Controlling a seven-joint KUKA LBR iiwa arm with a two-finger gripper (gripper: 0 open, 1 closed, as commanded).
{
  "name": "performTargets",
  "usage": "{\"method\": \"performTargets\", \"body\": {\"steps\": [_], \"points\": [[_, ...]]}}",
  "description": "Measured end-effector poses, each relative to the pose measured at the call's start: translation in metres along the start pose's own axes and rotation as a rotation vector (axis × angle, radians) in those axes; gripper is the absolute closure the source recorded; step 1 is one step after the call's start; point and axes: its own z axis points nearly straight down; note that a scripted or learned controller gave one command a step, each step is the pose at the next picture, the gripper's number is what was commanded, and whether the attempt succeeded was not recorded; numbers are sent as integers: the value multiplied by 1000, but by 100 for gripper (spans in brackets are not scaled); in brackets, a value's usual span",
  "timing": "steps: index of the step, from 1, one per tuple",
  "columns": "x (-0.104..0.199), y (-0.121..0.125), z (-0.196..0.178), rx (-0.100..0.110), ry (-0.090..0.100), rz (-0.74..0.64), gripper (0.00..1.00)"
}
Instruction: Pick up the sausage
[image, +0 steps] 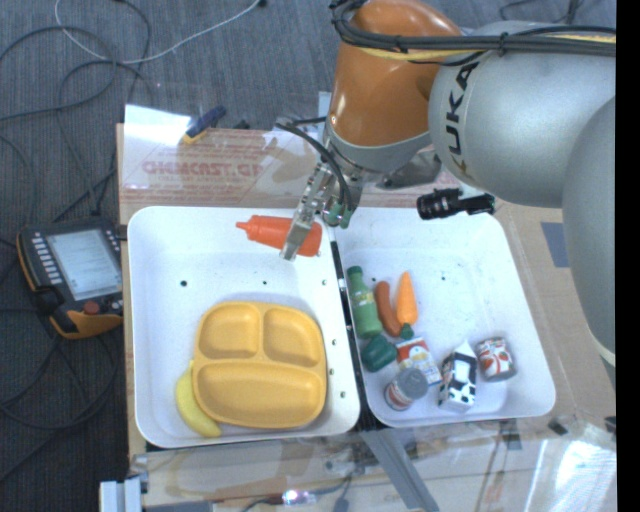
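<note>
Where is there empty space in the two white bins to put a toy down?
Left bin: bare floor between the orange bottle and the yellow tray. Right bin: bare at the back and right of the carrot. Crowded: its front left, where the green bottle, sausage, can and cartons bunch.

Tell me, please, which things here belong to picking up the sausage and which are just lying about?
Belongs to the job: sausage, gripper.

Just lying about: carrot, green bottle, orange bottle, yellow tray, banana, toy cow, small cans.
</note>
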Motion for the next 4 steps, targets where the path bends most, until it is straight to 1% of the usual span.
{"method": "performTargets", "body": {"steps": [1,2,3,4], "points": [[43,19,-4,2,0,-38,100],[96,29,26,1,4,-23,100],[157,45,1,0,4,-31,100],[159,47,-7,-2,6,-34,100]]}}
